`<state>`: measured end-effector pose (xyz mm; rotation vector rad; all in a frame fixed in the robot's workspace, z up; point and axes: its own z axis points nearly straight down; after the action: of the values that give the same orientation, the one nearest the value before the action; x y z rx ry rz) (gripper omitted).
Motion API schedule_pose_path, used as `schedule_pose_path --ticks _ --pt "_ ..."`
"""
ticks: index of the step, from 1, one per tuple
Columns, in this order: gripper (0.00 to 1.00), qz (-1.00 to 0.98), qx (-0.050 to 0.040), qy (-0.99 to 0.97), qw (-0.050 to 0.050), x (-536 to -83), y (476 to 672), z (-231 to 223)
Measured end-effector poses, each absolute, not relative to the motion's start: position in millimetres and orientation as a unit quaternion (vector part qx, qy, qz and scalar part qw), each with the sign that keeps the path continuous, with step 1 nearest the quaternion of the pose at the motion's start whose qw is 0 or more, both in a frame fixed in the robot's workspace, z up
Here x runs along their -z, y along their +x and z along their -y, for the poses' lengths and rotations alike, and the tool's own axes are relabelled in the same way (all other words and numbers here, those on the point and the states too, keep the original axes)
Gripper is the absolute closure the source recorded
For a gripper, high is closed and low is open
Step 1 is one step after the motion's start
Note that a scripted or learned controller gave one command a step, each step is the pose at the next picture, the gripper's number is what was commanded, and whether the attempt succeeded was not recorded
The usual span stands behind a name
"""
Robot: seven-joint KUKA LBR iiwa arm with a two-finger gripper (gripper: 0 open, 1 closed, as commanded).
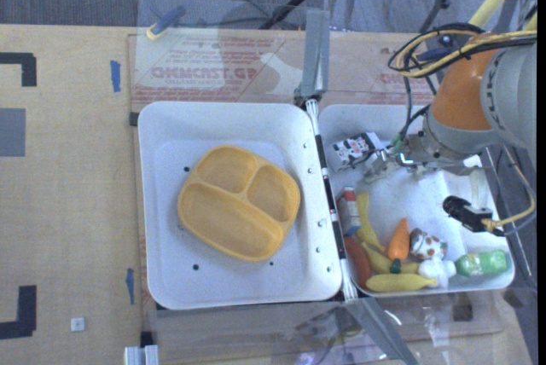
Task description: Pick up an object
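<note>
End effector (pixel 386 160) hovers over right bin (pixel 426 194).

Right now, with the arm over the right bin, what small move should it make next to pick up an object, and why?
Probably a short descent toward the black and white object. The gripper sits at the far part of the right bin, close beside that object, with nothing seen between its fingers. The carrot and bananas lie farther, along the near side.
</note>
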<state>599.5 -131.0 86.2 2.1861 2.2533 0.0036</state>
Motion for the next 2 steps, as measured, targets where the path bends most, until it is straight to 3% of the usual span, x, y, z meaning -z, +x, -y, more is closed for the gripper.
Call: schedule_pose_path --ticks 1,2 --pt "0.00 -0.778 -0.0004 0.628 0.001 -86 537.6 150" --pt "0.00 -0.744 -0.0014 0.668 0.001 -86 484.2 137"
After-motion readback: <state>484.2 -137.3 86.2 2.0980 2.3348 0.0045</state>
